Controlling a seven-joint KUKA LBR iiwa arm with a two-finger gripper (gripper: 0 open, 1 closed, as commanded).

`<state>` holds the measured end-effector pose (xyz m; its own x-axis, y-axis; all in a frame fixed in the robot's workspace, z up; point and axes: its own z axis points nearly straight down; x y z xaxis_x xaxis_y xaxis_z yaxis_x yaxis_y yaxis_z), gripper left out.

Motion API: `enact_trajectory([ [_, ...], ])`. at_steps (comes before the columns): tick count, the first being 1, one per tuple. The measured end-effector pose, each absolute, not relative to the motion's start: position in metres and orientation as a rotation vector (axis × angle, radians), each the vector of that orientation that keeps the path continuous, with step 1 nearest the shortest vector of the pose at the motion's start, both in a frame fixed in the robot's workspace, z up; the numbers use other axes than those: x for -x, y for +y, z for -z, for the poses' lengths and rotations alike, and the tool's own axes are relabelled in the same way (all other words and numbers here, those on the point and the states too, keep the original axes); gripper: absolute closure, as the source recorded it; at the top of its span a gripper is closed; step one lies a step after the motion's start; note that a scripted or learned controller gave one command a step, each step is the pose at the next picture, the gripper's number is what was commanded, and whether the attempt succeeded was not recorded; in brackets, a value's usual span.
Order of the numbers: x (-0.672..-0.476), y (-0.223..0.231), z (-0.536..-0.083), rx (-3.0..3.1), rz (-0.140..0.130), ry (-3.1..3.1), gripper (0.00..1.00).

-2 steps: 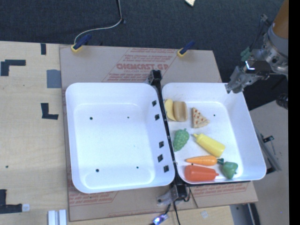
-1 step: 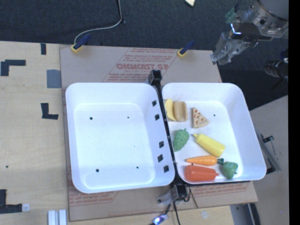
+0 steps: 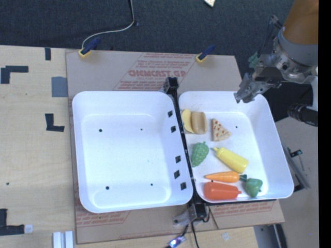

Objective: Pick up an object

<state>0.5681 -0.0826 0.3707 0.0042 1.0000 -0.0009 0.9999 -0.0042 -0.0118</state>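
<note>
Arm [image 3: 297,30] angled in from upper right — gripper [image 3: 246,95] poised over right bin [image 3: 274,138] far corner, well clear of pizza slice [image 3: 220,130]; finger state cannot be told.

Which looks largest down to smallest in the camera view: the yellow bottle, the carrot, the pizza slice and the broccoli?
1. yellow bottle
2. carrot, longer but thinner, so close to the bottle
3. and 4. broccoli and pizza slice look much alike; I would not rank them.
</note>
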Motion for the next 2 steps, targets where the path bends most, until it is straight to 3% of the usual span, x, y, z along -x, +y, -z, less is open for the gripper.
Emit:
enact_trajectory([
  [1,-0.530,-0.016,-0.241,2.205,-0.018,-2.217,1.00],
  [2,-0.558,0.036,-0.240,2.212,-0.001,-2.228,1.00],
])
